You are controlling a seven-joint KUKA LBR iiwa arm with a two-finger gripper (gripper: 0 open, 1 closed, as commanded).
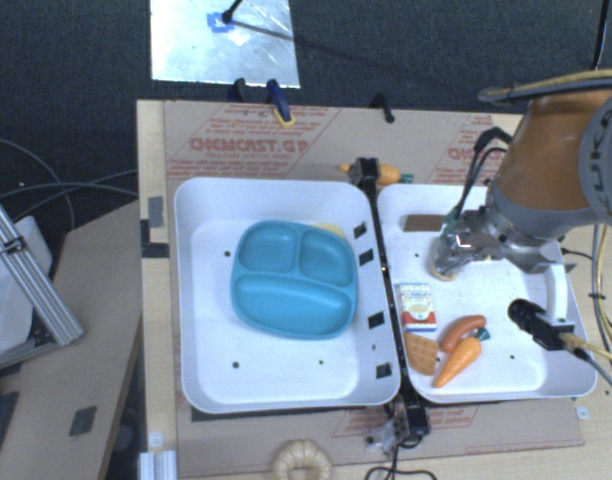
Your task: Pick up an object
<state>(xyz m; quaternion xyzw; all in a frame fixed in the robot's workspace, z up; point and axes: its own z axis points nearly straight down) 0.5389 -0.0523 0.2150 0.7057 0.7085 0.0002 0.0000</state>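
White bin (506, 378), small orange carrot (459, 361)

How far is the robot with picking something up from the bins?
Done: the grey arm's tool has reached the right white bin, low over its floor. In hand: nothing visible. Left: the orange toy carrot, red sausage and small printed packet lie unlifted nearby.
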